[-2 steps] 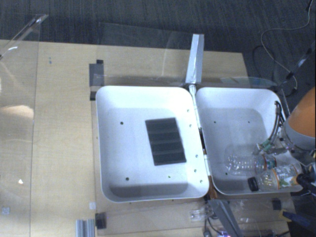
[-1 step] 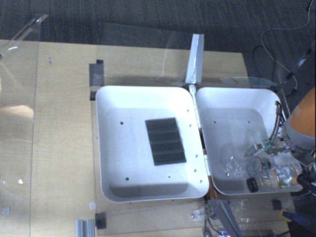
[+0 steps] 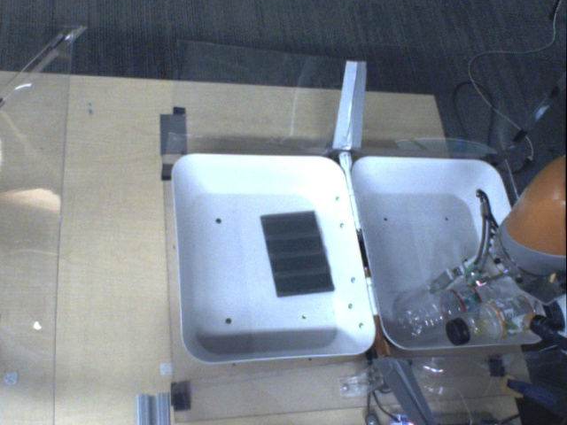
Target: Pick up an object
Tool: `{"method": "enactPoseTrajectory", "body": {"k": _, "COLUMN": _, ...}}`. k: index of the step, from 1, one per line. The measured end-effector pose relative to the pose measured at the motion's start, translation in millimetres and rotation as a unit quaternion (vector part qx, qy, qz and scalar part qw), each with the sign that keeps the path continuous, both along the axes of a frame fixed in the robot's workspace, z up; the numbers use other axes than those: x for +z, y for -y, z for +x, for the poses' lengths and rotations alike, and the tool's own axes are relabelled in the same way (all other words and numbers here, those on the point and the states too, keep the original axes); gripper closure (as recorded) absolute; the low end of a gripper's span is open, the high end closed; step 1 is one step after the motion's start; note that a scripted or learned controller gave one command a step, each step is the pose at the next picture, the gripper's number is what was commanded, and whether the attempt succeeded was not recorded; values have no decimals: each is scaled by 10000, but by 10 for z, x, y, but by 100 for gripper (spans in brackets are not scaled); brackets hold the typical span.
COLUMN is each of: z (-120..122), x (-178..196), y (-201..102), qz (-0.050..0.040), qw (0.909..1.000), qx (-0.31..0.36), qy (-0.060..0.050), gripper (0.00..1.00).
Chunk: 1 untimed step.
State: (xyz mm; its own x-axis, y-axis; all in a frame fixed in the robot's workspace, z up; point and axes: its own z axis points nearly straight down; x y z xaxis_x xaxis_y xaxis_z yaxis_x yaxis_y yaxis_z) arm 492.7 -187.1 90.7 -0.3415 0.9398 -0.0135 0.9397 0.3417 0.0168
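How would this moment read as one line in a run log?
arm: over right bin | gripper: low by clear bottle | left bin: dark ridged block

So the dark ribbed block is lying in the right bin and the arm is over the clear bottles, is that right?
Not quite. The camera view shows the block lying in the left bin, not the right. The arm is indeed over the clear bottles, in the right bin.

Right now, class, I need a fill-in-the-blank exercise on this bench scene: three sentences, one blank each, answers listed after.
1. The dark ribbed pad lies in the ____ bin of the camera view.
2. The clear plastic bottle with a black cap lies in the ____ bin.
3. The end effector hangs above the ____ near the right bin's front edge.

Answers: left; right; bottle
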Motion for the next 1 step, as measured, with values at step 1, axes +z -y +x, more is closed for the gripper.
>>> {"method": "enactPoseTrajectory", "body": {"k": 1, "z": 31, "x": 118, "y": -21, "qz": 12, "qw": 10000, "qx": 3, "qy": 32, "gripper": 100}}
